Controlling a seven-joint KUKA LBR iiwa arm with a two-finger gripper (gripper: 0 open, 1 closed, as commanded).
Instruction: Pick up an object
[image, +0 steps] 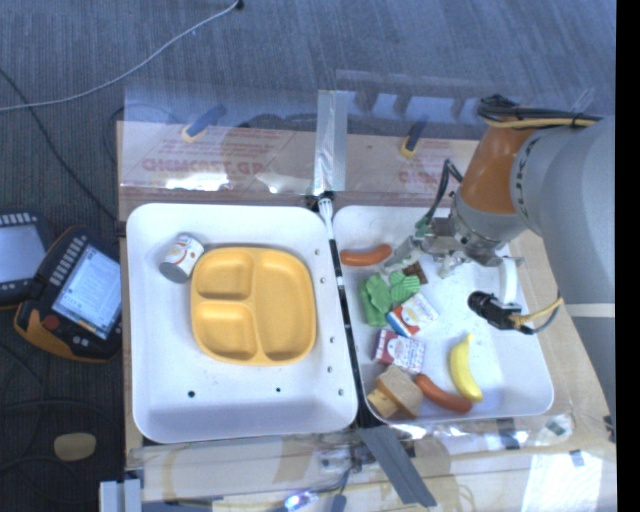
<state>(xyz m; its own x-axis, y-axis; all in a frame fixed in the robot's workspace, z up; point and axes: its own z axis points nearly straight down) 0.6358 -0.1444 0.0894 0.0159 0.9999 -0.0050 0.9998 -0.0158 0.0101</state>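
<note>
The right bin holds several toy foods: an orange sausage at the upper left, a green leafy piece, a small printed carton, a red and white packet, a yellow banana, a red sausage and a tan bread piece. My gripper hangs low over the bin's upper middle, just right of the orange sausage and above the green piece. A dark brown object lies right at its tip. The arm reaches in from the right.
The left bin holds a yellow sectioned plate and a small can at its upper left. A black cable connector dangles over the right bin. A hand-held controller lies left of the bench.
</note>
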